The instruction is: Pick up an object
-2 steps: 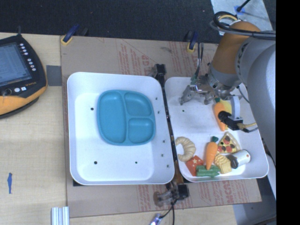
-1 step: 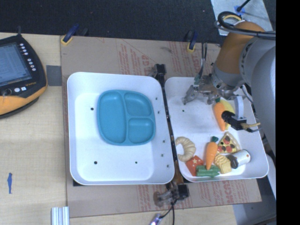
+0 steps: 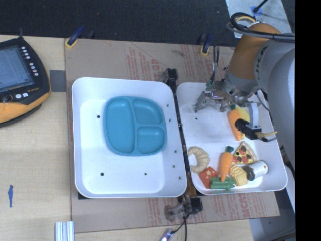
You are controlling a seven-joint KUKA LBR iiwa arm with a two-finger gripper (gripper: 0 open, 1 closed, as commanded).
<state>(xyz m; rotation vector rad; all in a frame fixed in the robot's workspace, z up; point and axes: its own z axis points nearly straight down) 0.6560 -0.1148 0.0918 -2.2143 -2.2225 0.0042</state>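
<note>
Toy food: a heap in the right bin's (image 3: 200,129) near corner, with carrot (image 3: 225,164), pizza slice (image 3: 244,154) and croissant (image 3: 198,157).
Left bin (image 3: 83,134): holds a blue divided plate (image 3: 135,125).
Hand (image 3: 209,102): low over the right bin's far end, fingers spread, holding nothing.
Surface: a tablet (image 3: 17,82) lies far left.

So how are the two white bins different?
The left bin holds one thing, a blue divided plate; the right bin holds a pile of toy food, with a carrot and a pizza slice. The gripper hovers over the right bin, not the left bin. Both are shallow and white.
</note>
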